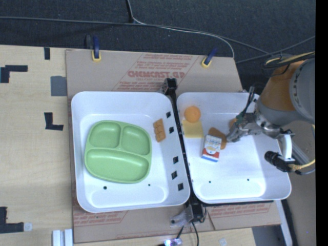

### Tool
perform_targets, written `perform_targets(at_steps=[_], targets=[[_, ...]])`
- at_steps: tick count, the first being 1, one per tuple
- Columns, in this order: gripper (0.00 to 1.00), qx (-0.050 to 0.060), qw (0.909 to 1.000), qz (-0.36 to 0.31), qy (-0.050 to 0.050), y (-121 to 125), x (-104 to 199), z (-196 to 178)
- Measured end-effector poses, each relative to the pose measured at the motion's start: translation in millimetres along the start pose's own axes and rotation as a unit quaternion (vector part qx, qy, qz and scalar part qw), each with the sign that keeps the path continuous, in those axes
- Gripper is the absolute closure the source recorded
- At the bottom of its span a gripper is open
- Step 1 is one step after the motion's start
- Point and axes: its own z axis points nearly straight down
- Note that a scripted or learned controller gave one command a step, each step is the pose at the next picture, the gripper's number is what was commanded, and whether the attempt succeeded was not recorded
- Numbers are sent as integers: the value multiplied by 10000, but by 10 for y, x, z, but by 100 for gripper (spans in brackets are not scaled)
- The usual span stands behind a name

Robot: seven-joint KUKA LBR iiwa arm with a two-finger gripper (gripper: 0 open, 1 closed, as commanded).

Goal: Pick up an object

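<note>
The right bin (266, 186) holds an orange ball (192, 114), a pale yellow block (192, 130) just below it, and a small white carton with red and blue print (211, 148) beside a brown piece (217, 136). My gripper (234, 134) hangs low in the right bin, just right of the brown piece and the carton. Nothing shows between its fingers. In the left bin (123, 191) lie a green divided plate (119, 151) and a small brown cracker-like piece (159, 130).
The arm's grey body and orange band (279, 94) lean over the right bin's right wall. Black clips (169, 86) join the bins along the middle divider. Cables run across the dark floor behind the cardboard base (154, 70).
</note>
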Motion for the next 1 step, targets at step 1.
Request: perform_targets(at_steps=[1], targets=[[100,9,10000,0,2,35,47,-627]])
